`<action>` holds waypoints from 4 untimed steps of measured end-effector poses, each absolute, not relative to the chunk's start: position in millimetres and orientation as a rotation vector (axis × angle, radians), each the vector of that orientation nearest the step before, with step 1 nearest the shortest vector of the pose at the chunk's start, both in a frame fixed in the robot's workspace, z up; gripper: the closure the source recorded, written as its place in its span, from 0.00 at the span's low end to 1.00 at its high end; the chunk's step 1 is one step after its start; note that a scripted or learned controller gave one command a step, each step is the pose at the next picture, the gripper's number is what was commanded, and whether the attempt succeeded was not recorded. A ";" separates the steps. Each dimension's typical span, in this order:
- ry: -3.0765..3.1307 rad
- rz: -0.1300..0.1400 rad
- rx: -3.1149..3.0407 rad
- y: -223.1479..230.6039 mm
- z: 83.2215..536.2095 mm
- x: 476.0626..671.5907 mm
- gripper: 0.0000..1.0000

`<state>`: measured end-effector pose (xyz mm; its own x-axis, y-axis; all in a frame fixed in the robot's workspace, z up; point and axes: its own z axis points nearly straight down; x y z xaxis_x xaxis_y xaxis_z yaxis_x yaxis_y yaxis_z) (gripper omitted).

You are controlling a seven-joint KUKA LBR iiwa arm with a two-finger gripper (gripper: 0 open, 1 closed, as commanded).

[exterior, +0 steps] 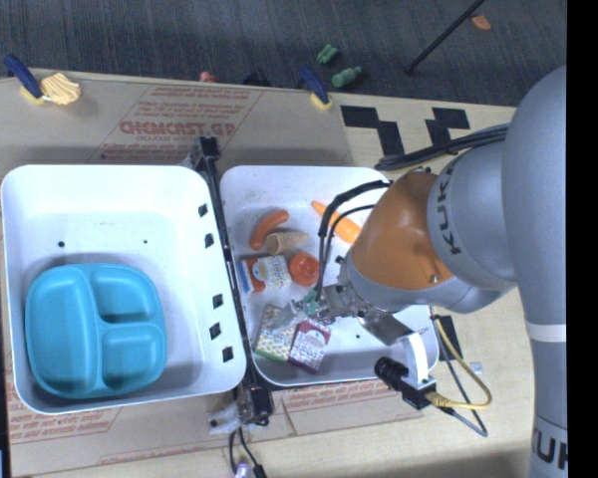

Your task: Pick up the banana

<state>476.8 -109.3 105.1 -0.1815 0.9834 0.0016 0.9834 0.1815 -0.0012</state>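
Note:
My gripper [317,305] hangs low over the middle of the right bin [241,192], under the orange wrist band. It sits just above two small cartons [291,340] and just right of a red tomato [304,267]. The arm's bulk hides the right half of this bin. Left of the gripper lie an orange sausage [269,227], a tan roll-shaped piece [285,240], a small labelled jar [268,271] and an orange carrot [340,226].
The left bin [30,192] holds a light blue divided tray [95,327]. A black divider with clips [219,267] runs between the bins. Cardboard [179,118] lies behind them, and small toys [337,66] lie on the floor beyond.

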 end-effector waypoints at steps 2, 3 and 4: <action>-2.359 0.003 -2.071 78.0 191.2 490.1 0.00; -2.441 0.002 -1.977 -6.5 275.3 476.6 0.00; -2.530 0.006 -1.854 36.9 190.7 475.4 0.00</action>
